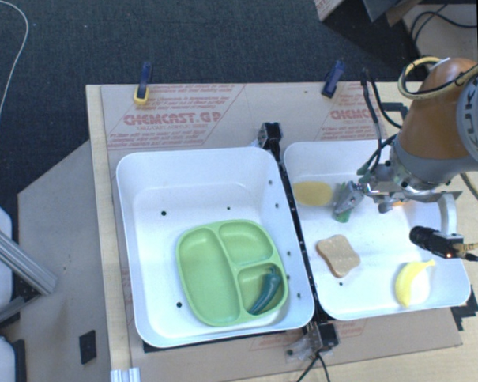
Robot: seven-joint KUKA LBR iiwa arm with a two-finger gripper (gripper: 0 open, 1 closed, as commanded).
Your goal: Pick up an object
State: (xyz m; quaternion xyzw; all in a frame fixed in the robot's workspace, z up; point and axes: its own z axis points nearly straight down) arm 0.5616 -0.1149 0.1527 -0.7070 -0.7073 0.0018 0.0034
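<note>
Two white bins sit side by side on the table (105,192). Over the right bin (457,299), the hand (346,201) grips a small green object (343,215) between its fingers, beside a yellow piece (313,193).

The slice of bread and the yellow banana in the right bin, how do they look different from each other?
The slice of bread is tan and flat with squared sides, while the banana is bright yellow, rounded and curved. The bread lies near the middle of the right bin, closer to the divider between the bins; the banana lies toward the bin's front right corner. Both rest loose on the white bin floor, apart from each other.
</note>
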